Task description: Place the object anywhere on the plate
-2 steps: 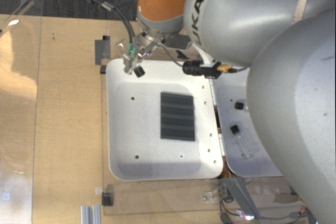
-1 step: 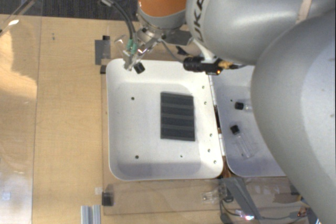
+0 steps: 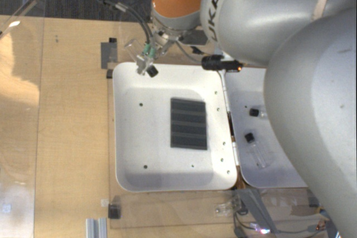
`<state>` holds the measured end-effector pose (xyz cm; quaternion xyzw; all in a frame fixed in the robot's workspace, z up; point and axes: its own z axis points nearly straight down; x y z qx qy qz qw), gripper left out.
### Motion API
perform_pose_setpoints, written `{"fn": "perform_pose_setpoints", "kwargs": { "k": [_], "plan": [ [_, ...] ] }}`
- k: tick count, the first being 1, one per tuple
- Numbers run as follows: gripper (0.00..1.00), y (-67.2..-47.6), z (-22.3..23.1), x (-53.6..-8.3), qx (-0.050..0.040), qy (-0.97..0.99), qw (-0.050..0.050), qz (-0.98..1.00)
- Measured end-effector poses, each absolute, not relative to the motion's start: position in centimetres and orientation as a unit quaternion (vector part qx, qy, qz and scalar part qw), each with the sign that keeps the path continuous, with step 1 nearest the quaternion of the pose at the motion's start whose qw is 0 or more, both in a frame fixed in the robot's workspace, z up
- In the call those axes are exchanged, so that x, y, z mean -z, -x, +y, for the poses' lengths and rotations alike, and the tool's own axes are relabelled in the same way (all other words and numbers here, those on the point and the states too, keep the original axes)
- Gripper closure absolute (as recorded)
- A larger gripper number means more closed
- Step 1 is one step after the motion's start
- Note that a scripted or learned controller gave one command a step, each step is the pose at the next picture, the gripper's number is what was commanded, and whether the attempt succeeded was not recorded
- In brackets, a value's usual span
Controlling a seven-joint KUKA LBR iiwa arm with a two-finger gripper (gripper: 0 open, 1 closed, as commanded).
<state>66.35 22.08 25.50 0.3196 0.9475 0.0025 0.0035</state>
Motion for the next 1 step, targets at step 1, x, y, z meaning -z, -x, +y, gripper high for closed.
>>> {"fn": "perform_pose_setpoints", "kwargs": {
  "k": [1],
  "plan": [
    [1.0, -65.35, 23.02, -25.73, -0.0025, -0.009, 0.005, 1.0]
  ]
}}
